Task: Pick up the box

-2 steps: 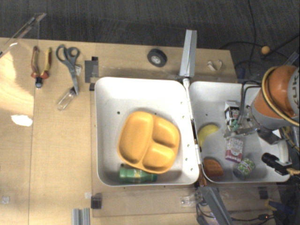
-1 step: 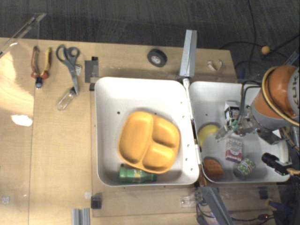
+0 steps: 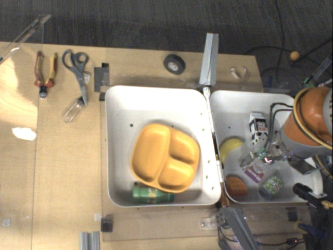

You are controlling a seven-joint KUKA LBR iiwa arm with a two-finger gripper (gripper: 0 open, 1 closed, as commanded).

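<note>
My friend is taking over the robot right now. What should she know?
Hand: low in the right bin, over the clutter there; whether it grips anything is unclear.
Box: small and white, standing in the right bin just above the hand, not lifted.
Nearby: yellow ball, brown ball, purple packet, green-labelled cup.
Left bin: yellow divided plate lying over a green can.
Done: the arm has reached in.
Left: grasp the box and lift it.
</note>
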